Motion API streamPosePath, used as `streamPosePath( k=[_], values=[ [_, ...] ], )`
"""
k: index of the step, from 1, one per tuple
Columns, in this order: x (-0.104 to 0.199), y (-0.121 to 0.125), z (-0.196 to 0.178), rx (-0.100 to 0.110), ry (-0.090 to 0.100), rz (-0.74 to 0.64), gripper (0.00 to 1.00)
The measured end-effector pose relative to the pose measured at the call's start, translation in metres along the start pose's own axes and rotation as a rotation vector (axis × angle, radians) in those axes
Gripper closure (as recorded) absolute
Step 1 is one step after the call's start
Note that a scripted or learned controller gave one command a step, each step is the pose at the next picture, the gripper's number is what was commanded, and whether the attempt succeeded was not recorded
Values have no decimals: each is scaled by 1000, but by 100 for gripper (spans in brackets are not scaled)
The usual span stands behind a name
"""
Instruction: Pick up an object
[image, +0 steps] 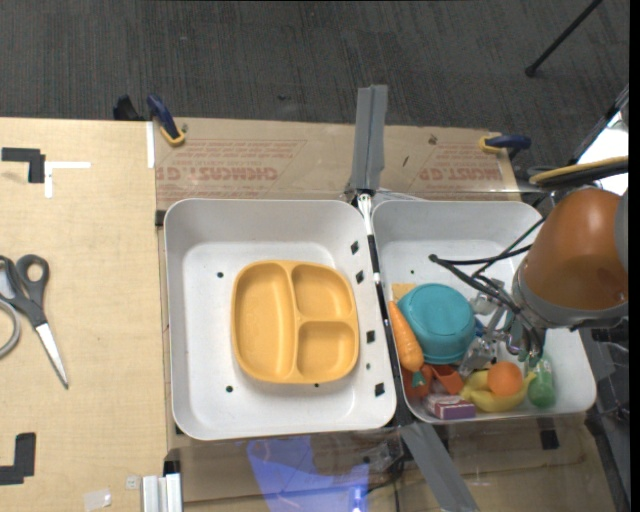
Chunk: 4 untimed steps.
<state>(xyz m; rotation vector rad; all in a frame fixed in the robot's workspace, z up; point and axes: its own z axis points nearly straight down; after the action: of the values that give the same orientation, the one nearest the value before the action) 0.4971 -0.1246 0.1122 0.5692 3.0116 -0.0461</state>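
Orange fruit (505, 380) lying among toys crowding right bin (440, 225); gripper (497, 347) hovering beside teal bowl (440, 322); finger state impossible to tell.

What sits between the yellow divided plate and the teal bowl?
In the camera view: the bins' adjoining walls and a carrot beside the teal bowl, right of the plate.

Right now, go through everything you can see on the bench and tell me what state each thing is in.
Yellow divided plate: lying flat in the left bin, right way up.
Teal bowl: in the right bin, among the toys.
Carrot: lying along the right bin's left wall.
Orange: resting on the banana.
Scissors: lying on the bench, blades shut.
Gripper: low in the right bin beside the bowl.
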Motion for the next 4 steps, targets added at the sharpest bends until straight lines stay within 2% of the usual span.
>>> streamPosePath(
  k=[1, 2, 3, 4],
  values=[
    [8, -11, 11, -12, 45, 133, 0],
    [5, -13, 1, -9, 40, 135, 100],
    [18, 6, 13, -2, 59, 441, 100],
    [23, 10, 13, 25, 60, 1012, 100]
  ],
)
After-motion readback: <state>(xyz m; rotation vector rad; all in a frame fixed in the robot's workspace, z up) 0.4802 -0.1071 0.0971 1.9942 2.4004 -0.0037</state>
